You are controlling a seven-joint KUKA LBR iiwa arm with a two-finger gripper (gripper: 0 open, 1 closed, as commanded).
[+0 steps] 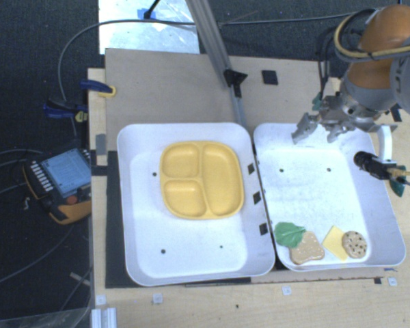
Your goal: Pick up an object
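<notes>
Four small food toys lie in the near corner of the right bin [314, 176]: a green leaf [289, 234], a tan toast slice [307, 250], a yellow cheese wedge [335, 242] and a round speckled cookie [354, 244]. A yellow divided plate [201, 180] rests in the left bin [140, 210]. My gripper [319, 131] hangs over the far edge of the right bin, well away from the toys. It is open, with nothing between its fingers.
A slanted metal pole [215, 39] crosses the brown board behind the bins. A blue-screened handheld unit [61, 176] and cables lie on the dark floor at the left. The arm's orange and grey body [386, 46] stands over the bench's far right corner.
</notes>
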